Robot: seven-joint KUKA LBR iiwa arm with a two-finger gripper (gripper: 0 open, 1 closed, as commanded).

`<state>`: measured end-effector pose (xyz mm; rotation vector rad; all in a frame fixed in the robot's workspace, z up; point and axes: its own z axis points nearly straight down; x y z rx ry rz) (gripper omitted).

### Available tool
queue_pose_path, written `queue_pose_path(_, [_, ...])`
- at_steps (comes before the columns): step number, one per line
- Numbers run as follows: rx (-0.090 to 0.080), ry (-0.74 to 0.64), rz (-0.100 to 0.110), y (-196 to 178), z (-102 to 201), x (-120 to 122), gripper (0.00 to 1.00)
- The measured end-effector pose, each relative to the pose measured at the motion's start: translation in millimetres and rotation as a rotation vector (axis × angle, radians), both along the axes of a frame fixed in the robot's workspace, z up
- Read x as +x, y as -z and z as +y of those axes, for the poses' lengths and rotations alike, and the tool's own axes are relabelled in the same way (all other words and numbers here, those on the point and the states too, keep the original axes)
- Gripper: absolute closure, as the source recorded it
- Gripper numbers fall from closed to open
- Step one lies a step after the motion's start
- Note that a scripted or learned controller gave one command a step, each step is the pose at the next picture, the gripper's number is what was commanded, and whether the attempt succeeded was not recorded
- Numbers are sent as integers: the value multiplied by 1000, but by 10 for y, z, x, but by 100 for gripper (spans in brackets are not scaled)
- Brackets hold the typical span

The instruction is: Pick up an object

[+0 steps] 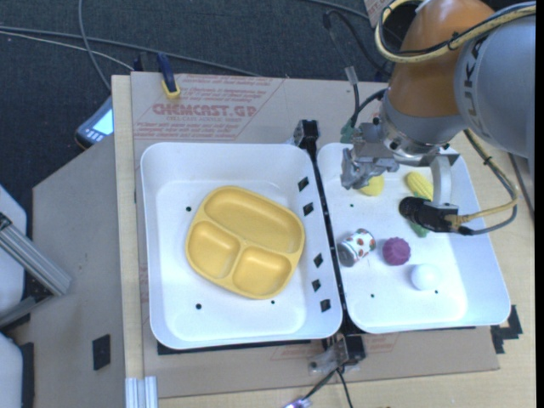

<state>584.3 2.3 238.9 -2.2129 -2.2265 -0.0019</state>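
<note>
I had the gripper (364, 173) low in the right bin (476, 300), touching a yellow object (371, 185); finger state, couldn't tell. Judged it the grasp step. Next needed a clean lift.

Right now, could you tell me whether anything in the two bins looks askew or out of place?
Only mildly: the yellow divided plate lies rotated at an angle to the left bin walls. In the right bin, the small objects are loosely scattered. Nothing looks spilled or damaged.
</note>
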Motion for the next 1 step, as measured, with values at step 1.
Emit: queue_pose_path(1, [-1,0,-2,113,593,111,100])
